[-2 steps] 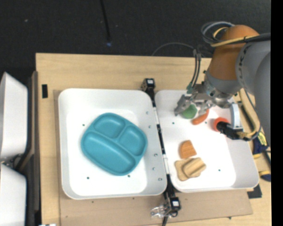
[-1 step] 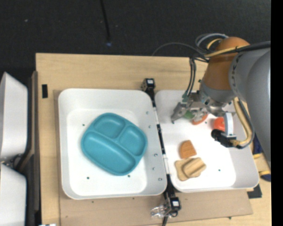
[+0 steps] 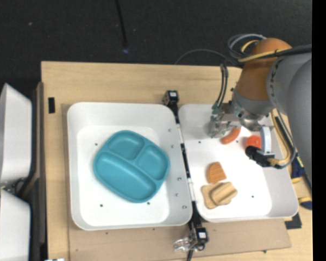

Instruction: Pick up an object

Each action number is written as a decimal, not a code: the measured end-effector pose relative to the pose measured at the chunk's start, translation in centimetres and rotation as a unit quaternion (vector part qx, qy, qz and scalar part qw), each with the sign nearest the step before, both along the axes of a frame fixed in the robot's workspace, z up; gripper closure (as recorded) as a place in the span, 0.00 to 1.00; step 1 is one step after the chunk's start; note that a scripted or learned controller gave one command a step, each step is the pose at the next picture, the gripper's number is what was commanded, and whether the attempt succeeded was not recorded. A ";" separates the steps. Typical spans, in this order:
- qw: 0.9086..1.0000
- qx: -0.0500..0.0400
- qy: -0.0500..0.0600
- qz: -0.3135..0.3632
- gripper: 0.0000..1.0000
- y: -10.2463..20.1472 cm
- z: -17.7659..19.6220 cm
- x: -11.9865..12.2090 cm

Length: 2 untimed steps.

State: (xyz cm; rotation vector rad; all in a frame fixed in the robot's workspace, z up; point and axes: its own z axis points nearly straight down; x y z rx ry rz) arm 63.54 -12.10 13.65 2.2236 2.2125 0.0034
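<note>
My gripper [image 3: 221, 126] hangs low over the back of the right bin [image 3: 277, 197], under the orange wrist band. An orange-red oblong piece [image 3: 230, 137] lies right at its tip, partly hidden by it; whether it is held cannot be made out. Nearer the front of that bin sit an orange wedge [image 3: 217, 172] and a tan bread-like piece [image 3: 219, 193], the two touching. A small red-orange item [image 3: 253, 141] shows to the right of the gripper, beside black cabling.
The left bin [image 3: 81, 211] holds a teal divided plate [image 3: 131, 166]. Clamps [image 3: 170, 97] [image 3: 192, 238] stand at both ends of the seam between the bins. The arm's cables loop over the right bin's back right.
</note>
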 end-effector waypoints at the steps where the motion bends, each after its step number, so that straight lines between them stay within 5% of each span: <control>1: 1.000 0.001 -0.001 0.001 1.00 -0.5 5.6 -0.8; 2: 1.000 0.001 0.001 0.002 1.00 -0.6 7.1 -0.7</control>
